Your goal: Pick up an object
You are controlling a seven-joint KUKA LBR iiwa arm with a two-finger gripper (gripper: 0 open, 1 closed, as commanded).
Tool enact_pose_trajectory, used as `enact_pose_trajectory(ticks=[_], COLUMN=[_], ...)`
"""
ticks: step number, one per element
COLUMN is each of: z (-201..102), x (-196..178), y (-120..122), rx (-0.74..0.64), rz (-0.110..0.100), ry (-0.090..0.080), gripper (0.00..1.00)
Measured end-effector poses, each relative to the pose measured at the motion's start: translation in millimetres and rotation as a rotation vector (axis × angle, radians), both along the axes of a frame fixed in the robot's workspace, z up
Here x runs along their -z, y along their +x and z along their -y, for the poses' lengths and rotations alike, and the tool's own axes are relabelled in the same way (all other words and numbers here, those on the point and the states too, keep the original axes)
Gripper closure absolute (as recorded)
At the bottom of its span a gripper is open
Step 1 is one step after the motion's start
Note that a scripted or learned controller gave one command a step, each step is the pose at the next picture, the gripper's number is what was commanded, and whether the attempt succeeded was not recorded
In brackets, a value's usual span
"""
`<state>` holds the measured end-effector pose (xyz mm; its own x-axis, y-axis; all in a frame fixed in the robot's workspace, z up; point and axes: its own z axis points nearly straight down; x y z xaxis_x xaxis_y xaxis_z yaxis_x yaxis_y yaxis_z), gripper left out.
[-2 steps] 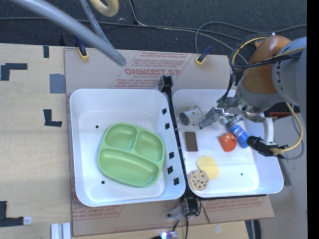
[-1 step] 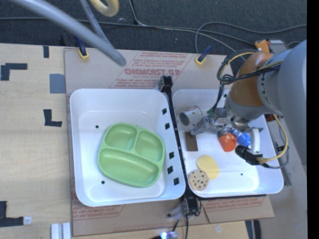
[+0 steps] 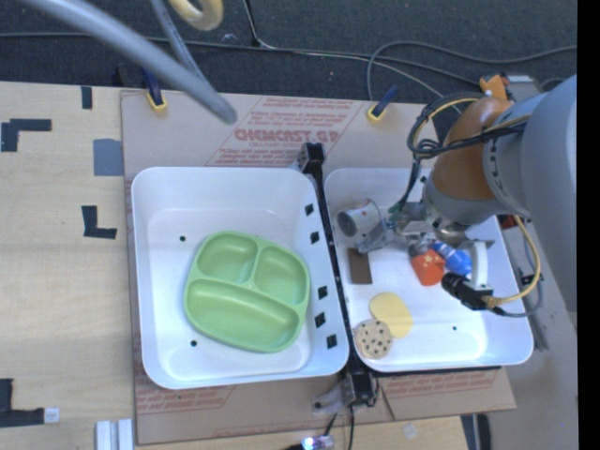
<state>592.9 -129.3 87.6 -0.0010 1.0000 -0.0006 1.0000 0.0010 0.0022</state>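
The right bin (image 3: 487,345) holds several small objects. A grey cylinder (image 3: 354,220) lies near its left wall, with a brown flat block (image 3: 360,268) just below it. An orange piece (image 3: 427,269) and a blue piece (image 3: 457,260) sit side by side in the middle. A yellow disc (image 3: 392,311) and a chocolate-chip cookie (image 3: 374,338) lie toward the front. My gripper (image 3: 382,234) is low in this bin, just right of the grey cylinder and above the brown block. The arm's wrist covers the bin's back right part.
The left bin (image 3: 159,204) holds a green divided plate (image 3: 248,291). A black divider (image 3: 321,242) runs between the bins. Cables loop behind the right bin (image 3: 403,73) and beside the wrist (image 3: 520,289). A grey bar (image 3: 122,36) crosses the upper left.
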Motion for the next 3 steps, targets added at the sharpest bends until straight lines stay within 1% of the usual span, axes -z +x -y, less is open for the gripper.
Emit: enact_pose_trajectory(ticks=[1,2,3], z=[-1.0,-5.2,-8.6], x=[-10.2,-59.6,-121.3], y=[0.9,-7.1,-10.8], rx=[-0.001,-0.001,-0.001], rz=[0.003,0.0,0.003], ry=[0.0,0.0,-0.001], gripper=[1.0,1.0,1.0])
